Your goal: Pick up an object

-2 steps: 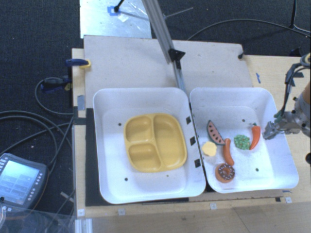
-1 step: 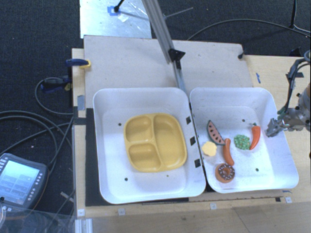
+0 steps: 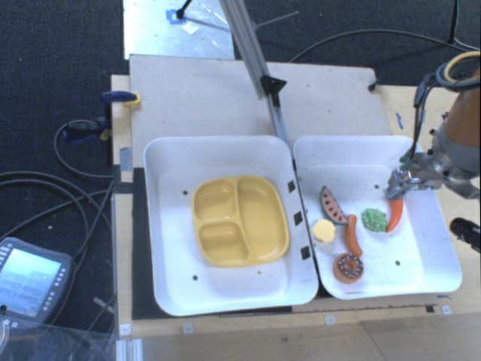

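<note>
The right bin (image 3: 428, 265) holds several toy foods: a watermelon slice (image 3: 333, 205), a small yellow piece (image 3: 324, 231), a red sausage (image 3: 352, 236), a chocolate donut (image 3: 348, 267), a green broccoli piece (image 3: 373, 219) and an orange carrot (image 3: 394, 215). My gripper (image 3: 397, 188) is low over the right bin's right side, directly at the carrot's upper end. The carrot slants down and to the left from there, beside the broccoli. Whether the gripper touches the carrot is hidden by its own body.
The left bin (image 3: 169, 277) holds a yellow divided tray (image 3: 240, 220). A slanted metal pole (image 3: 252, 47) crosses the board behind the bins. Cables and a teach pendant (image 3: 26, 277) lie off the bench on the left.
</note>
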`<state>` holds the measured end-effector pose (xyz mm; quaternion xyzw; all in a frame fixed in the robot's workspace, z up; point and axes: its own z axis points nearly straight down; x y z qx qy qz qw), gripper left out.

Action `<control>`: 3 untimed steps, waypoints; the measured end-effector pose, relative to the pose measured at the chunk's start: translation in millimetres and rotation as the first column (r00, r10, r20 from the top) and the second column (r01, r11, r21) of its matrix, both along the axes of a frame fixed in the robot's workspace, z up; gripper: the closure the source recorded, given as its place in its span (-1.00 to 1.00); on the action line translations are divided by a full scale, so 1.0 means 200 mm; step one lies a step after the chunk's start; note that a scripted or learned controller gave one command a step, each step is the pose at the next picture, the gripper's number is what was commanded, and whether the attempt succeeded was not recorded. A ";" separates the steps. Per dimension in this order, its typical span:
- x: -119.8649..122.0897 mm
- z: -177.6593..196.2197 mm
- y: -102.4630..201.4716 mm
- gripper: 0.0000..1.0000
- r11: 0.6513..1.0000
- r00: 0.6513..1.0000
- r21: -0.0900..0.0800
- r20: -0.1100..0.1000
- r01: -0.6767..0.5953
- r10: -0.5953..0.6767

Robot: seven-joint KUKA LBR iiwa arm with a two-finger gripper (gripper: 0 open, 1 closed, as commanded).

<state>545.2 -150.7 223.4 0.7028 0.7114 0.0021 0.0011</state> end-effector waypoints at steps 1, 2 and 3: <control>0.08 0.03 0.28 1.00 1.000 1.000 0.001 -0.001 0.000 0.000; 0.19 0.08 0.54 1.00 1.000 1.000 0.001 0.000 0.000 0.000; 0.29 0.12 0.81 1.00 1.000 1.000 0.001 0.000 0.000 0.000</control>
